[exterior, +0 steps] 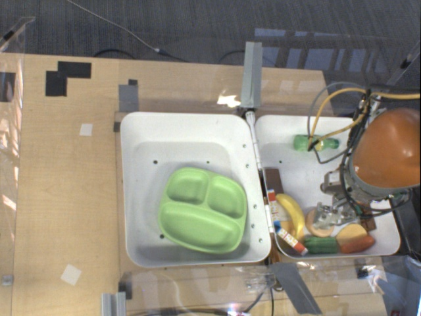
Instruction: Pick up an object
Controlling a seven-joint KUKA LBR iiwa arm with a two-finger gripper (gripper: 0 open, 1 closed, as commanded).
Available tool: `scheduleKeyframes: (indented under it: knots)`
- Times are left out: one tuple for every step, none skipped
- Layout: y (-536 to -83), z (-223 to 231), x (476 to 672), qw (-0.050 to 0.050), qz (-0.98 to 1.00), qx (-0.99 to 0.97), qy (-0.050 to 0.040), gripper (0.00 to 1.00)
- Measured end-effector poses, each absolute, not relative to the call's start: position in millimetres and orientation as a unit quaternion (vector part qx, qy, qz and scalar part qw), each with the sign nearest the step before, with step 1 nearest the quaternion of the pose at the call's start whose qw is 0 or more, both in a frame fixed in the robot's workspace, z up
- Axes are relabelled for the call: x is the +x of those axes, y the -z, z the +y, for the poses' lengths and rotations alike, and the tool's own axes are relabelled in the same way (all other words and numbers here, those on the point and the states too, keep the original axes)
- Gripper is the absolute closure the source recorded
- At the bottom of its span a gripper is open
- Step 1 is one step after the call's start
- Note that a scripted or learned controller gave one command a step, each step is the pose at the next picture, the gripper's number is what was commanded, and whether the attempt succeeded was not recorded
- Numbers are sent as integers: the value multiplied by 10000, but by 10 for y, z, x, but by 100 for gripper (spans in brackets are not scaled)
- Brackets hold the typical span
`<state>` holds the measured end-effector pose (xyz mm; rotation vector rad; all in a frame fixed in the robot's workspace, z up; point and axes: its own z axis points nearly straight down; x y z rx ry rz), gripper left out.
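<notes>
My gripper (327, 214) hangs low in the right bin (283, 137), under the arm's orange band (388, 149). It is directly over a round tan object (320, 227) near the bin's front. A yellow banana (290, 214) lies just left of it. Along the front wall lie a dark green cucumber-like piece (320, 245), a red and orange piece (354, 238) and a red, white and blue marker (288, 237). A small green object (304, 143) sits at the back of the bin. The arm hides part of the bin's right side.
The left bin (138, 176) holds a light green divided plate (204, 210). A dark brown bar (272, 180) lies along the wall between the bins. Yellow and black cables (329, 120) loop above the back of the right bin.
</notes>
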<state>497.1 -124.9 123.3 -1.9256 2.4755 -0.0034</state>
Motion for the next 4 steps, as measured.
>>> scheduleKeyframes:
  knots:
    - [-2134,-781,5451,68,7808,-6248,48,100]
    - [-1404,-1421,5766,19,6967,-7173,1,100]
    - [-2502,-1458,6433,51,6390,-7692,57,100]
    - [-2461,-1457,6419,36,6393,-7689,21,0]
